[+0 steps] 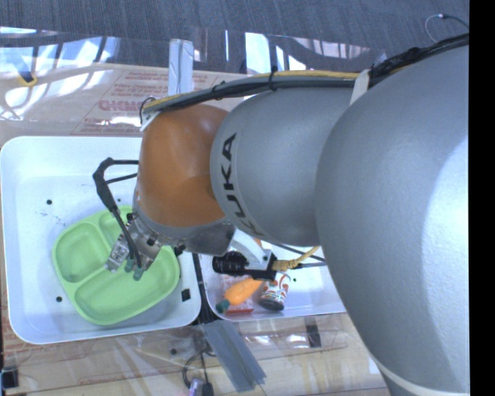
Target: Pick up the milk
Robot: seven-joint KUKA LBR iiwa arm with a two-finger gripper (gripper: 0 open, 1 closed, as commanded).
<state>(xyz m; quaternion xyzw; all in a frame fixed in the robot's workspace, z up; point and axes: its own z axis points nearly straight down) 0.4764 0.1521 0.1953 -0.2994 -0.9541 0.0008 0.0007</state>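
My gripper [132,262] hangs low over the green divided plate [87,258] in the left bin [25,221], near the plate's right side. I see nothing held in it. In the visible strip of the right bin [313,299], a small white and red container [274,294] lies beside an orange carrot [241,289]; I cannot tell whether it is the milk. The arm's big grey and orange body hides most of the right bin.
A small red item [239,308] lies at the right bin's front edge below the carrot. The left bin's white floor is bare behind and left of the plate. A grey bar [231,349] lies on the bench in front of the bins.
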